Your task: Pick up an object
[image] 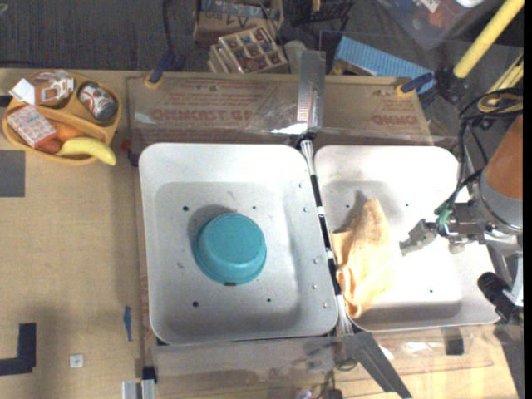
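A teal bowl (pixel 231 248) lies upside down in the middle of the left bin (pixel 166 181). A crumpled yellow-orange cloth (pixel 364 256) lies against the left wall of the right bin (pixel 399 160). My gripper (pixel 413 240) reaches in from the right edge and hovers over the right bin's floor, just right of the cloth and apart from it. Nothing shows between its fingertips.
A yellow tray (pixel 50 140) with a banana and food packets sits on the bench at the far left. Cardboard (pixel 224 106) lies behind the bins. Cables and a metal divider (pixel 309 98) stand at the back. The arm's orange band (pixel 509 169) fills the right side.
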`<state>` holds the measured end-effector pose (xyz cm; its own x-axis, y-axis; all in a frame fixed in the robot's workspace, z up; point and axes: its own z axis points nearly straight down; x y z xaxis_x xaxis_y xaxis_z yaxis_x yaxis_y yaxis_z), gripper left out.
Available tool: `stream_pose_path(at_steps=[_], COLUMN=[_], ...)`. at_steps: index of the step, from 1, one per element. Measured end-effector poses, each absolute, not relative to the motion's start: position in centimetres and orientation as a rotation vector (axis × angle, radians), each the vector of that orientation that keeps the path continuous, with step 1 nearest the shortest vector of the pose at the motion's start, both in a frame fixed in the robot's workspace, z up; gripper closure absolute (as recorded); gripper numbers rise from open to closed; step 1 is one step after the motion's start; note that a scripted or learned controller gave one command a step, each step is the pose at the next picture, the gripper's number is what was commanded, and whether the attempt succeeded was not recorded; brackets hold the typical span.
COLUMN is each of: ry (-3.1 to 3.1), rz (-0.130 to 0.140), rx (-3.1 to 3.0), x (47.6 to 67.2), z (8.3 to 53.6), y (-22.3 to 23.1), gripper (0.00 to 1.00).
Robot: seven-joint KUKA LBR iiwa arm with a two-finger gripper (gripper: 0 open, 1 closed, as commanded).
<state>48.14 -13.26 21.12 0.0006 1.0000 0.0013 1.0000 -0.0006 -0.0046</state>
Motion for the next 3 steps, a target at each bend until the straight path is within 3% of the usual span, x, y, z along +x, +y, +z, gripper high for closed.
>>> stream_pose_path(at_steps=[1, 2, 3], ry=[-2.294, -2.163, -2.127], rz=[0.001, 0.004, 0.002], rx=[-2.145, -2.272, -2.311], x=[55.6, 50.5, 55.6], z=[11.3, 18.2, 15.2], y=[-11.4, -7.1, -9.2], gripper=[0.0, 0.0, 0.0])
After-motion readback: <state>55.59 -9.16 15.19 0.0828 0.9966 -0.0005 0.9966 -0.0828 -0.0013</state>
